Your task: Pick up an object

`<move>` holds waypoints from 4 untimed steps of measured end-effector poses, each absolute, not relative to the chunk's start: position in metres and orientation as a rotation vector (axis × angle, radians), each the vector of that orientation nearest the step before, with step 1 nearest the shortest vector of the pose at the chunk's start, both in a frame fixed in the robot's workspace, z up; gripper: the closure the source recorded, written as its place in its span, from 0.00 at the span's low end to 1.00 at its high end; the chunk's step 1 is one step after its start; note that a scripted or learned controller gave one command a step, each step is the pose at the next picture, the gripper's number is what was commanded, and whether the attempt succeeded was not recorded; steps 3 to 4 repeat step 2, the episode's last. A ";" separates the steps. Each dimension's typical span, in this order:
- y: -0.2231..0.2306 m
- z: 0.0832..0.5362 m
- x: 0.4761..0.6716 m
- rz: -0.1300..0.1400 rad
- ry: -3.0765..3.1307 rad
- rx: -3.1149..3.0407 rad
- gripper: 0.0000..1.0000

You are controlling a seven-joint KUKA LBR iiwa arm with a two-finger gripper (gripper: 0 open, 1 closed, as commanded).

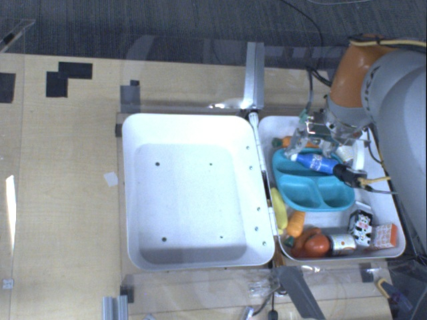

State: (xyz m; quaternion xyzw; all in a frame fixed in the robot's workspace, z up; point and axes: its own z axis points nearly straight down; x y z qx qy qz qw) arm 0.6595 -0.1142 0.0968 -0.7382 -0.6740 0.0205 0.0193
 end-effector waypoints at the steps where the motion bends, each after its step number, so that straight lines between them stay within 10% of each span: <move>1: -0.114 0.106 0.659 0.068 -2.096 -2.284 1.00; 2: -0.025 0.205 0.670 -0.011 -2.145 -2.303 1.00; 4: -0.025 0.205 0.670 -0.011 -2.145 -2.303 1.00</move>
